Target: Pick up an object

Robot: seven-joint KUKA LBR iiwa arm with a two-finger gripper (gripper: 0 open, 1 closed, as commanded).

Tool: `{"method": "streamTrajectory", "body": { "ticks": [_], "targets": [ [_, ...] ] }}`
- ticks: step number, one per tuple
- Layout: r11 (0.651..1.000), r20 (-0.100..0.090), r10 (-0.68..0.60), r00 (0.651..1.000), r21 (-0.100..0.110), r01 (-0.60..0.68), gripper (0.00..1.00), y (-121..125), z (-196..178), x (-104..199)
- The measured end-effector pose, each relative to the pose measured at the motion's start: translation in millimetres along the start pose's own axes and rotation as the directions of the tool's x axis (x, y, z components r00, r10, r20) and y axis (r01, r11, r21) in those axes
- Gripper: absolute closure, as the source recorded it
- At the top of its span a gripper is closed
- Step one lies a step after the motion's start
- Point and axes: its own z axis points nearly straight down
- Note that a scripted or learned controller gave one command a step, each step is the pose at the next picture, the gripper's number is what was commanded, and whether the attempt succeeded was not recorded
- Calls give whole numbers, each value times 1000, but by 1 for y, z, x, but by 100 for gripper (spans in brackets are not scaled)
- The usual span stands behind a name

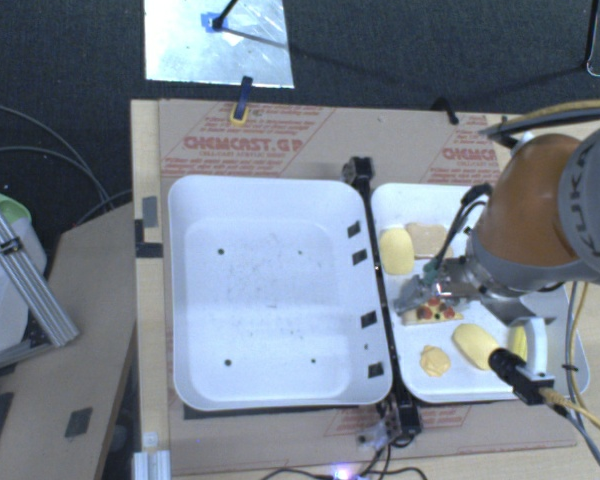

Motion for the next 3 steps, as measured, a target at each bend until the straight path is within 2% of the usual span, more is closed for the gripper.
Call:
{"method": "streamTrajectory", "body": {
  "ticks": [1, 2, 3],
  "targets": [
    [1000, 4, 17, 1000, 11, -17, 0, -5, 85, -76],
    [1000, 2, 9, 1000, 4, -9, 100, -2, 70, -72],
    [1000, 2, -1, 1000, -7, 1, 100, 31, -36, -19]
  ]
}}
